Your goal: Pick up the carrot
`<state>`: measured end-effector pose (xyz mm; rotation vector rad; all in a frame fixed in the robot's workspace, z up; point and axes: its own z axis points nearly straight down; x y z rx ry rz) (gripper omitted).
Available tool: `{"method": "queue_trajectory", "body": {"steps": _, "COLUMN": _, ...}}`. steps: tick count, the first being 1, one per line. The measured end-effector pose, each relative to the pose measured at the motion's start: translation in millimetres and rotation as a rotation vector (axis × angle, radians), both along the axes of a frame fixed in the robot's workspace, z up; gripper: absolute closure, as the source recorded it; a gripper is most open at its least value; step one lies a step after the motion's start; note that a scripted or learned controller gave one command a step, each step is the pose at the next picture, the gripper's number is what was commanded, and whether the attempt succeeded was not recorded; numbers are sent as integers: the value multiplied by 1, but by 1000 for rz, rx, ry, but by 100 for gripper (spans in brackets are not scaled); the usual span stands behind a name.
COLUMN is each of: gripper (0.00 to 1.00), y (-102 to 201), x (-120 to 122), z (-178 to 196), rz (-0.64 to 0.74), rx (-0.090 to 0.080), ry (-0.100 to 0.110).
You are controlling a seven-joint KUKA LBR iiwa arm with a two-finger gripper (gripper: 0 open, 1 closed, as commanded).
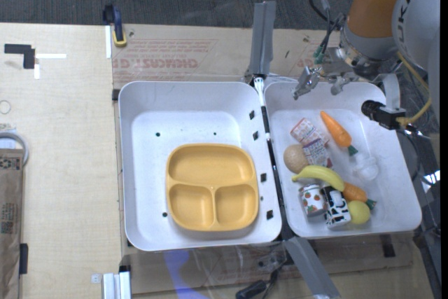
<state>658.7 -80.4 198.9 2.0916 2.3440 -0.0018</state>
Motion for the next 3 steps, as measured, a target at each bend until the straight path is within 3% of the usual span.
{"method": "queue_trajectory", "body": {"steps": 1, "gripper": 0, "y": -42, "x": -9, "z": -25, "rz": 50, "rx": 0, "ry": 2}}
{"method": "queue_trajectory", "body": {"steps": 2, "gripper": 0, "y": -81, "x": -12, "z": -104, "rz": -187, "rx": 0, "ry": 0}}
{"method": "queue_trajectory", "body": {"steps": 3, "gripper": 100, "y": -81, "x": -12, "z": -95, "rz": -186, "rx": -1, "ry": 0}}
